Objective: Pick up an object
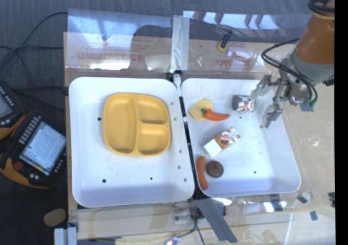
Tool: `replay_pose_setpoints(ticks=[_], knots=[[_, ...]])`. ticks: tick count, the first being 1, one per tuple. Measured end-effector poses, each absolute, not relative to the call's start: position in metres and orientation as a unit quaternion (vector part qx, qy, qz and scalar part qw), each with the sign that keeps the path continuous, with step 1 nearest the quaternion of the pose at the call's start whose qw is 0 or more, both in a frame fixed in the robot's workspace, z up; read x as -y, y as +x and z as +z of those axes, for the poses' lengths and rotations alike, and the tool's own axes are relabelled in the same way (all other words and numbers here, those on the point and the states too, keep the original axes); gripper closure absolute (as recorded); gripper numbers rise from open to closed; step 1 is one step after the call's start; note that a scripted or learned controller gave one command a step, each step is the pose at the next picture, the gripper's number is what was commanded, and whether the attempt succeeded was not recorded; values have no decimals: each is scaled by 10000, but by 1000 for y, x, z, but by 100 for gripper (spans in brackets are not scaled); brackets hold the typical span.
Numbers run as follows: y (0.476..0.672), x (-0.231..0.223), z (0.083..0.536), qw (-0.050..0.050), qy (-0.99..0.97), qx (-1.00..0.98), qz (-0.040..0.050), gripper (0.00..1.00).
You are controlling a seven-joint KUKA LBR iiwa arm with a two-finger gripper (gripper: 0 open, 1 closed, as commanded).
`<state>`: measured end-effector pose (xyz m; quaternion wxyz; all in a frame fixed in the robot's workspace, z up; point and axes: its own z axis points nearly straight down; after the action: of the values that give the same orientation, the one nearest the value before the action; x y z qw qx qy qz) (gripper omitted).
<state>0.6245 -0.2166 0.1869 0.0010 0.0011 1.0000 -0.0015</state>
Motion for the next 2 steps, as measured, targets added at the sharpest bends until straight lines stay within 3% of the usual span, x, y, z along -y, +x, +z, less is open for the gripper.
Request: replay_pose_setpoints(ticks=[1, 2], knots=[[646, 164, 103, 19, 817, -9967, -20, 0], [648, 163, 113, 35, 800, -9968, -39, 100]])
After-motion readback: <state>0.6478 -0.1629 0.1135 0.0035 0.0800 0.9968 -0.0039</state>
